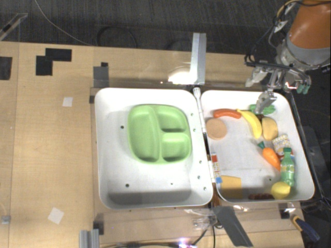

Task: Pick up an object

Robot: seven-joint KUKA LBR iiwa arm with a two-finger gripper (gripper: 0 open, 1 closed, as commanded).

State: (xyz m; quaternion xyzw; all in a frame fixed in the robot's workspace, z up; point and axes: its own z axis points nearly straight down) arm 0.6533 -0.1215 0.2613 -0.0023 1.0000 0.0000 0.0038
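**Gripper poised at the far edge of the right bin**

Where the gripper [266,101] hangs over the right bin [305,190], the banana [253,123] lies just toward the camera-near side, its long axis slanting away down the bin. Whether anything sits in its grasp cannot be told. Wrist points down, the arm [309,22] reaching in from the right.

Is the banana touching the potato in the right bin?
Touching. The camera view shows the banana curving down along the left side of the potato, their edges meeting with no white bin floor between them.
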